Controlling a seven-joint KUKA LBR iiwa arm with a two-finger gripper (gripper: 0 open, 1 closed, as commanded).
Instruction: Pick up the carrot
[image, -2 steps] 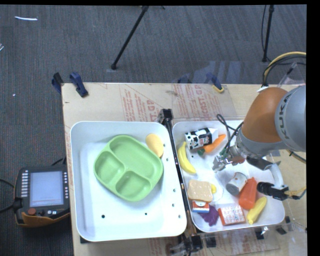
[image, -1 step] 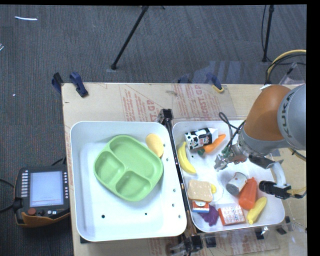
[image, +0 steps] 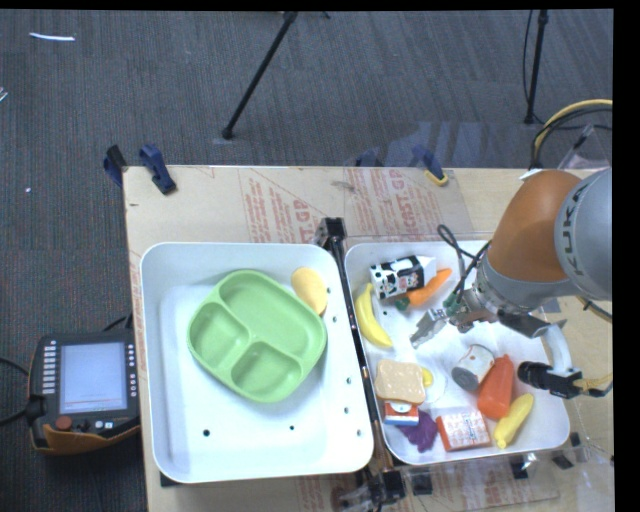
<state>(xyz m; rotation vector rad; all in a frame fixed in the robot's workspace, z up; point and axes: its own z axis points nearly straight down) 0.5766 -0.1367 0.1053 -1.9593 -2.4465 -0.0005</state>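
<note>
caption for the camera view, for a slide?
Pincer hovers near the carrot in the right bin; green tray in the left bin.

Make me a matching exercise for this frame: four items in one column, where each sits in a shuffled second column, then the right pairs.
Items:
1. carrot
2. green divided plate
3. banana
4. pincer

Places:
A. left bin, middle
B. right bin, along its left side
C. right bin, beside the cow-print carton
D. over the right bin's middle, below the carrot in the view

Pairs: 1-C, 2-A, 3-B, 4-D
</note>
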